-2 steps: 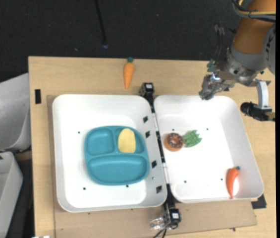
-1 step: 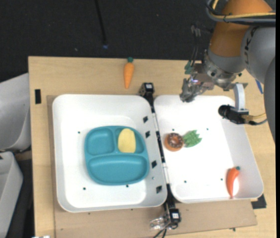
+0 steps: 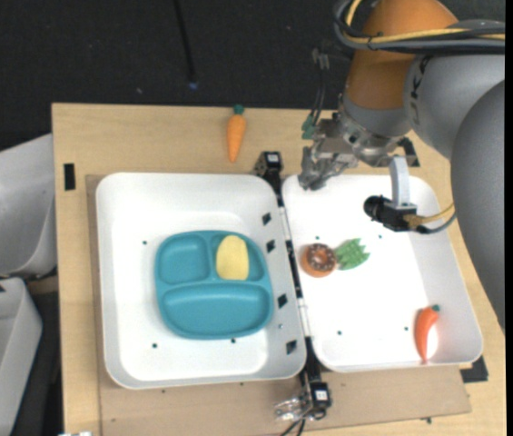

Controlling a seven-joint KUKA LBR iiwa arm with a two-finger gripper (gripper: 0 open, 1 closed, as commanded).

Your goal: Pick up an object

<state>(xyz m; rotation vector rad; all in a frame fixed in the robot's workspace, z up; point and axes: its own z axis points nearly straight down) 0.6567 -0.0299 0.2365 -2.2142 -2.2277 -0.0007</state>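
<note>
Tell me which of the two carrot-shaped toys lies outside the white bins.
The orange carrot with the green top lies on the bare wooden bench, beyond the left bin's far edge. The redder carrot sits inside the right bin, near its front right corner.

A donut and green leaf are lying touching mid-bin; a chili is resting at the right bin's near-right corner.

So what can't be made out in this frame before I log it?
- Gripper: small and dark in the camera view at the right bin's far-left corner; open or shut is unreadable.
- Grey arm: cut off by the right edge.
- Round brown item beside the green leafy piece: too small to identify.
</note>
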